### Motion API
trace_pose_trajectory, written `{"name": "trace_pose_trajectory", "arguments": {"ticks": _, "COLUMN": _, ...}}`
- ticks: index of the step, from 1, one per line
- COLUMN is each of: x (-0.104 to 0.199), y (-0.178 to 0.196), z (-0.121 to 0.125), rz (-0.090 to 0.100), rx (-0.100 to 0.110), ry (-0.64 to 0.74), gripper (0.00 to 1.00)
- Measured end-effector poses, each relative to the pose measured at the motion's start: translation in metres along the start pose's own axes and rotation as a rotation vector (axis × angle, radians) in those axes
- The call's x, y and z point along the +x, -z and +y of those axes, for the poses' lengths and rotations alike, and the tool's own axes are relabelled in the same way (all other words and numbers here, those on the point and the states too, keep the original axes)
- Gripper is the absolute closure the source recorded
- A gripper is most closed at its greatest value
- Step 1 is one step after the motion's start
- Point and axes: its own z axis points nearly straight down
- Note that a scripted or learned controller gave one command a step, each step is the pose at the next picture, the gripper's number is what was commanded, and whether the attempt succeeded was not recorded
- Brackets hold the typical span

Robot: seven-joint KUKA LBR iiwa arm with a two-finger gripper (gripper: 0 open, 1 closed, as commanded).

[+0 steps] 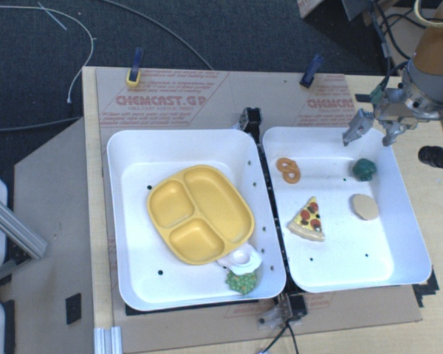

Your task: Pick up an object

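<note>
Up near the back of the right bin [406, 268], the gripper [375, 133] hangs with its fingers apart and nothing between them. Just below it sits a green ball [365, 169], then a tan cookie [365, 207], pizza slice [308, 220] and pretzel [288, 169].

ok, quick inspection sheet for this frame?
Surface: two white bins, left and right, on a cardboard sheet.
Job's things: right bin has pretzel, pizza slice, green lump, beige disc.
Clutter: left bin has yellow divided tray, fried egg, lettuce.
Grippers: gripper open above right bin's far edge, holding nothing.
Cables: white cable on floor.
Surroundings: dark carpet.
</note>
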Motion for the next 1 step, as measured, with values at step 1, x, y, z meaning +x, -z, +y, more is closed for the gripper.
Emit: {"name": "trace_pose_trajectory", "arguments": {"ticks": 1, "x": 0.0006, "y": 0.0088, "z": 0.0027, "rz": -0.003, "rx": -0.014, "ry": 0.003, "gripper": 0.0}}
